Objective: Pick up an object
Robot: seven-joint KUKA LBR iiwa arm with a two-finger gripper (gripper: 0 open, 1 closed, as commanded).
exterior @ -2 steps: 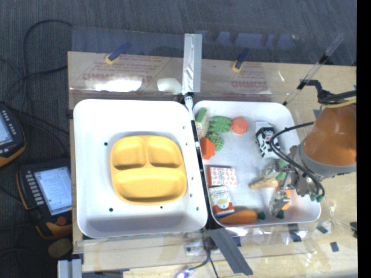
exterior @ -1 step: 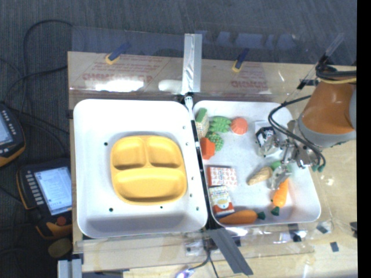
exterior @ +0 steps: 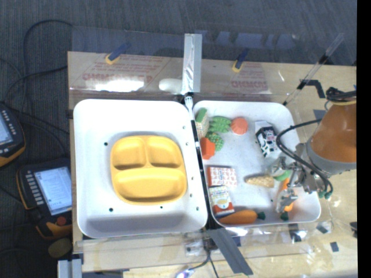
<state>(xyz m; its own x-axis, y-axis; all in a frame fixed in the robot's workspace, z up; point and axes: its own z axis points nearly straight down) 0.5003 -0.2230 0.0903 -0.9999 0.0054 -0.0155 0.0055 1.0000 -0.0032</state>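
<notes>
My gripper [exterior: 286, 197] hangs low over the right bin's [exterior: 246, 106] front right corner, below the orange band of the arm [exterior: 339, 135]. Small orange and green bits show right at it; whether they lie in the bin or in its grasp is unclear. A beige cone-shaped piece [exterior: 259, 181] lies just to its left. Further objects in this bin are a black and white cow toy [exterior: 266, 140], an orange ball [exterior: 239, 125], green leafy pieces [exterior: 218, 126], a red pepper [exterior: 207, 147], a red box [exterior: 222, 176], a small packet [exterior: 220, 200] and a carrot [exterior: 239, 216].
The left bin [exterior: 93, 155] holds a yellow divided plate [exterior: 149, 168]. A metal post [exterior: 192, 62] stands behind the wall between the bins. Black cables [exterior: 290, 146] loop off the arm above the right bin's right side. Tablets [exterior: 46, 187] sit off the bench at far left.
</notes>
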